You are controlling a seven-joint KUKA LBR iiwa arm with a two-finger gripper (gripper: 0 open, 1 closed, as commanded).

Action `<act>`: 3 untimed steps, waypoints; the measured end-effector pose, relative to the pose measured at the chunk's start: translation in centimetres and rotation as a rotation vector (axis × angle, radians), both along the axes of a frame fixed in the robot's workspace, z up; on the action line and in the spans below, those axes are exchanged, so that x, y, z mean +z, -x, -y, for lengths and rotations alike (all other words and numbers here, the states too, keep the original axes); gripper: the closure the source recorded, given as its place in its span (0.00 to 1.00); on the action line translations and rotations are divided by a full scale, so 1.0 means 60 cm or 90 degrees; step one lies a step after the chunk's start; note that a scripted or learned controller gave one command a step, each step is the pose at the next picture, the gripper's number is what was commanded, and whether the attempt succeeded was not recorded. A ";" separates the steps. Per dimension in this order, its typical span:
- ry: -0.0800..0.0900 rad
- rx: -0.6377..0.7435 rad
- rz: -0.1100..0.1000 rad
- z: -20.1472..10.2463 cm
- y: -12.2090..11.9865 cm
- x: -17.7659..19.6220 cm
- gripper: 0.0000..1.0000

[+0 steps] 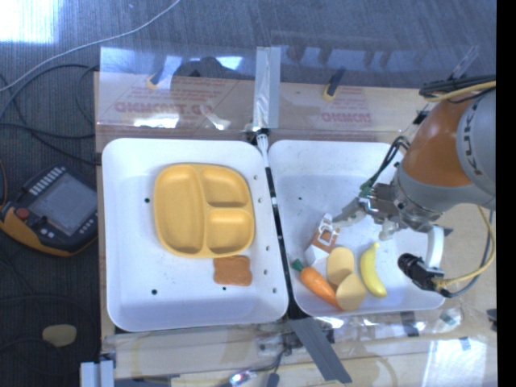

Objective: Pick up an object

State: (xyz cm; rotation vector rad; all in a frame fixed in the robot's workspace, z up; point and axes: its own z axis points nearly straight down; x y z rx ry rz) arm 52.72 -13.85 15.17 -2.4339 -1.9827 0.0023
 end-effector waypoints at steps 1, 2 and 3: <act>0.006 0.082 0.015 0.064 0.050 -0.099 0.00; 0.005 0.083 0.014 0.062 0.049 -0.085 1.00; 0.001 0.085 0.000 -0.007 0.009 0.106 1.00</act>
